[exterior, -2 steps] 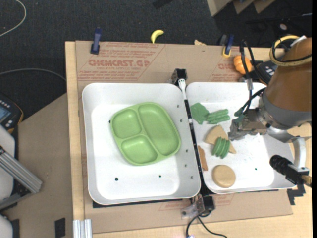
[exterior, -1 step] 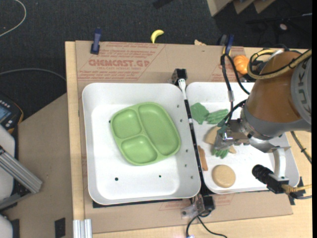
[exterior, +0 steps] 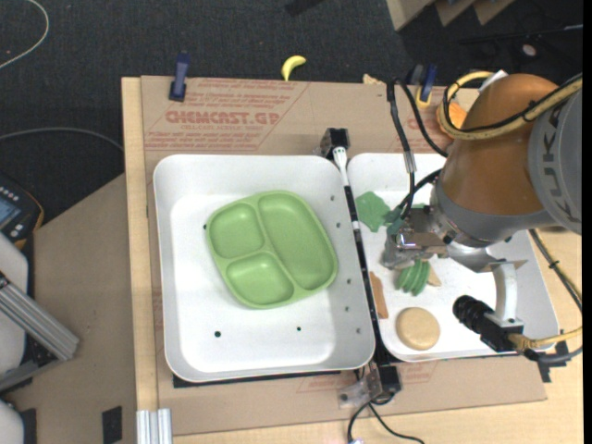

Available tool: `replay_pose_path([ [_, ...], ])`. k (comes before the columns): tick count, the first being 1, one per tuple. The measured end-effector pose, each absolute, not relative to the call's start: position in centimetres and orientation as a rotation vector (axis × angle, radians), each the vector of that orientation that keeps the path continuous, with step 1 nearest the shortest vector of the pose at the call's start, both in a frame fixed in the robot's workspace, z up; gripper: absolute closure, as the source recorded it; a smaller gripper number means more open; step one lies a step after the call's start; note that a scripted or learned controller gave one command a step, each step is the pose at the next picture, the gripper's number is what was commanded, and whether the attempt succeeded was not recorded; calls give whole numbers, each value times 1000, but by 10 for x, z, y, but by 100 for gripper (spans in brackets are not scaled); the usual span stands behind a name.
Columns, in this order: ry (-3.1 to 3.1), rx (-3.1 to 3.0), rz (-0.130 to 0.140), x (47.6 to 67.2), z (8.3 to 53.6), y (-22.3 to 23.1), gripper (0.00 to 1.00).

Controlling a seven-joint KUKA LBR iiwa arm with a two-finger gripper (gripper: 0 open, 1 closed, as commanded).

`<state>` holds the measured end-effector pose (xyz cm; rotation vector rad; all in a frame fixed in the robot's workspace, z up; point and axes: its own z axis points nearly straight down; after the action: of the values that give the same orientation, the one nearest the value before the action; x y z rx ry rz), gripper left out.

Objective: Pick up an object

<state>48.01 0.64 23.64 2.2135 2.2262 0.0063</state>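
The hand (exterior: 413,248) sits low in the right bin (exterior: 393,169) over green toy vegetables (exterior: 413,276), seemingly to grab one, though its grip is unreadable.

The cardboard sheet (exterior: 231,109) under the bins reads "CHEMCAST" in red.

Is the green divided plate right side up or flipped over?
Right side up: the green divided plate shows three hollow compartments facing upward, lying flat in the left bin.
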Motion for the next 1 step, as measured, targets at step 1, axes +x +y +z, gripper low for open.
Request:
replay_pose_path([
  [1, 2218, 2205, 27, 500, 449, 37, 100],
])
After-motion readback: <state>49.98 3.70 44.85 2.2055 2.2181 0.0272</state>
